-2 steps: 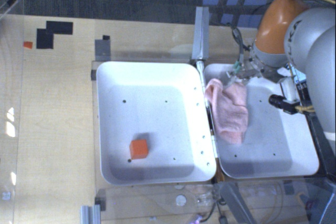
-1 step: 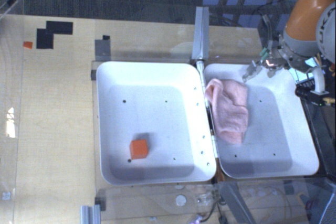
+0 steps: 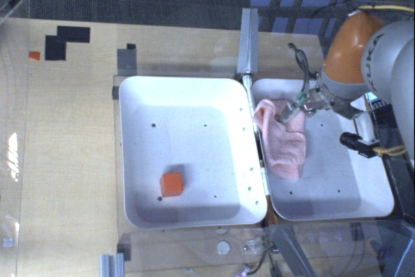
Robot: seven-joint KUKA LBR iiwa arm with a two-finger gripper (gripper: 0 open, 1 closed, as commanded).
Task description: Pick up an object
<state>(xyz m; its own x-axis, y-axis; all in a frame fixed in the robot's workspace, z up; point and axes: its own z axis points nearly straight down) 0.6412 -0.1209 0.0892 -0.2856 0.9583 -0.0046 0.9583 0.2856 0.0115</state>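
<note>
Pink cloth (image 3: pixel 283 144) in right bin (image 3: pixel 337 204); jaws on its top edge, state unclear.

gripper (image 3: pixel 286 115) low over pink cloth (image 3: pixel 284 144) in right bin (image 3: pixel 363 204), orange block (image 3: pixel 172 184) in left bin (image 3: pixel 194 91)

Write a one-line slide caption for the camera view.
Gripper over pink cloth in right bin; orange block in left bin.

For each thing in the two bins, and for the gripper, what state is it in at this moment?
pink cloth: crumpled, lying along the left side of the right bin.
orange block: resting flat in the left bin, untouched.
gripper: low over the cloth's upper end.
</note>
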